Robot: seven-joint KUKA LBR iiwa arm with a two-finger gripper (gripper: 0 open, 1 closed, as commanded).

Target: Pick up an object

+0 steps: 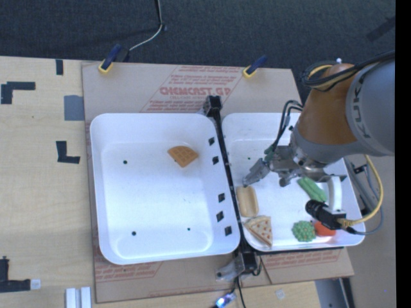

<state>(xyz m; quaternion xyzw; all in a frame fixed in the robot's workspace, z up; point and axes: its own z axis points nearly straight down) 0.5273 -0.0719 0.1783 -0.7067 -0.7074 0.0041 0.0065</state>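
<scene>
Two shallow white bins sit side by side on the table, the left bin (103, 172) and the right bin (250, 130) meeting along a dark divider strip. In the left bin a single tan waffle-like piece (183, 155) lies in the far half, a little right of centre, well apart from everything else. The right bin holds the rest: a pale bread-roll shape (248, 201) lies against the left wall just beside the divider, a triangular sandwich slice (261, 230) sits in the near-left corner just below it, a green broccoli-like piece (304, 230) rests near the near wall, a red piece (325, 230) touches it on the right, and a long green pod (312, 188) lies further right, partly under the arm. The grey arm (359, 114) with its orange band reaches in from the right, and the tool (255, 175) hangs low over the left middle of the right bin, just above and beside the far end of the bread-roll shape. How far its fingers are parted cannot be told, and nothing is seen held between them.
</scene>
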